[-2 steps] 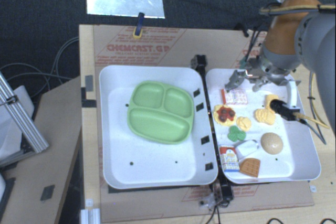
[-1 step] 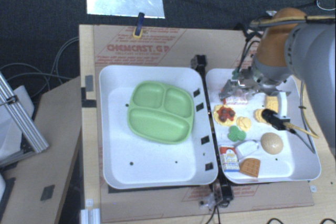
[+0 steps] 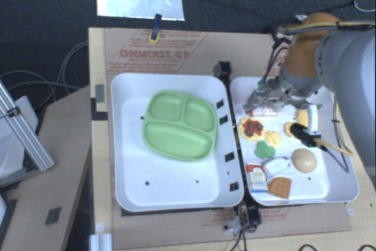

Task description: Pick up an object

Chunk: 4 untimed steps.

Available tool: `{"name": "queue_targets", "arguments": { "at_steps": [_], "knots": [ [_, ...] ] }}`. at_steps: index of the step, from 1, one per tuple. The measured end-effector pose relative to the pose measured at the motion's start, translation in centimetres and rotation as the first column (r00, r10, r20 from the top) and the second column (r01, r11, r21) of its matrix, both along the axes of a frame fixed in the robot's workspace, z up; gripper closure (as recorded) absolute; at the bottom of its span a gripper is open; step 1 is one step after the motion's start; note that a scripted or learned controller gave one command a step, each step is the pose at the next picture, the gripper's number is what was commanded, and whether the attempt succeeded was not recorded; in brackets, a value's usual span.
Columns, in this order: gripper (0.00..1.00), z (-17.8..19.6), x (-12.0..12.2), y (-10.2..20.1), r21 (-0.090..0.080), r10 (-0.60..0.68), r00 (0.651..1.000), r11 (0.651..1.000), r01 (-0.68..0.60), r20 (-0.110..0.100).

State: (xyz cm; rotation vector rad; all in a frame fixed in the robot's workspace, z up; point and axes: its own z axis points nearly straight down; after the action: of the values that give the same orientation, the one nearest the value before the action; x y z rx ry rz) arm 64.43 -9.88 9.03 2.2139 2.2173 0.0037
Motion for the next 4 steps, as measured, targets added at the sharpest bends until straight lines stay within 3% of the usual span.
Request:
{"name": "queue_targets", "arguments": {
  "at_steps": [1, 2, 3, 4],
  "knots": [
    [1.00, 1.4, 0.4, 0.2, 0.004, 0.001, 1.000, 1.000, -0.001, 0.012],
    [1.00, 7.5, 0.4, -0.6, 0.003, -0.002, 1.000, 1.000, 0.002, -0.003],
    [1.00, 12.9, 0.5, -0.6, 0.003, 0.003, 1.000, 1.000, -0.003, -0.001],
    [1.00, 13.6, -1.2, 4.1, 0.005, 0.006, 1.000, 1.000, -0.006, -0.006]
  ]
}}
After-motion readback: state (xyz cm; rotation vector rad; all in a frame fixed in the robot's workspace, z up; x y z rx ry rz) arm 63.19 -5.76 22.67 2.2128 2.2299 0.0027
